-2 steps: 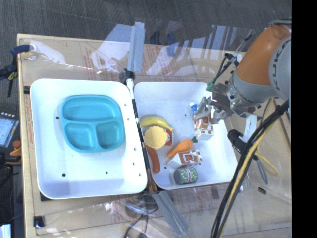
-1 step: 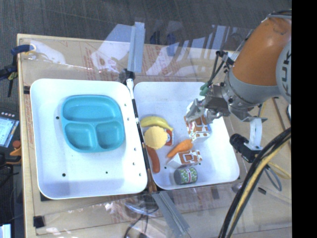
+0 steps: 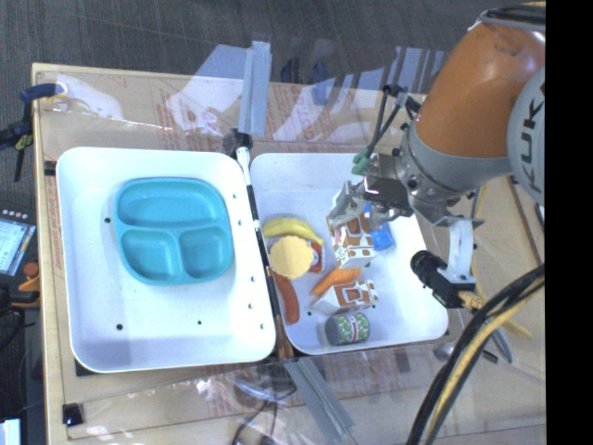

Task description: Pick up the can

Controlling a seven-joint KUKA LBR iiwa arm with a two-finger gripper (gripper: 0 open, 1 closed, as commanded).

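On the bench, 2 shallow white plastic bins sit side by side. The left bin (image 3: pixel 83 323) carries a turquoise plastic plate (image 3: pixel 174 227) divided into 3 compartments, 1 long one at the top and 2 smaller ones below. The right bin (image 3: pixel 296 179) holds a cluster of small objects. The grey and orange robot arm (image 3: pixel 477 91) comes in from the right, and its metal two-finger gripper (image 3: pixel 350 213) hangs over the middle of the right bin, just above a small white and orange patterned carton (image 3: pixel 354 247). How far apart its fingers stand cannot be told, since the wrist and clutter hide their tips, and nothing is visibly caught between them.

The small green and grey can (image 3: pixel 347 327) lies on its side near the front edge of the right bin, apart from the gripper and untouched. Just above it sits a second white and orange carton (image 3: pixel 357 294), and an orange carrot-shaped toy (image 3: pixel 334 280) lies slanted between the 2 cartons. To the left, a yellow banana (image 3: pixel 289 227) curves over a round yellow lemon-like piece (image 3: pixel 291 258), and a reddish-brown sausage-shaped toy (image 3: pixel 288 300) runs down close to the bin's left wall. A small blue object (image 3: pixel 381 237) rests just right of the upper carton, partly hidden by the gripper. A black cylindrical fitting (image 3: pixel 434 278) on the arm's side hangs over the right rim of the bin.
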